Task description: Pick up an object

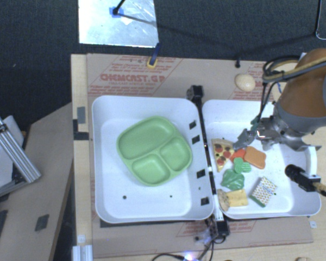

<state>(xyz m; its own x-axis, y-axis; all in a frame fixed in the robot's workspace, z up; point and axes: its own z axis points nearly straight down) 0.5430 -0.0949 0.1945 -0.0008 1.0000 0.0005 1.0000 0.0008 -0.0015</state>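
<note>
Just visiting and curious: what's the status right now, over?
Hand low in right bin, at pizza slice and orange piece. Nothing seen held. Toy food crowded close together. Green tray in left bin.

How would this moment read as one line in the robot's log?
gripper: low in right bin | beside: pizza slice | holding: unclear | green tray: left bin

Dark carpet [32, 42] covers the floor from nine round to twelve o'clock. A shiny foil-like sheet [118, 15] lies on it at twelve. A brown printed board [136, 75] tops the bench at centre. At nine o'clock stands a metal frame [8, 145].
</note>
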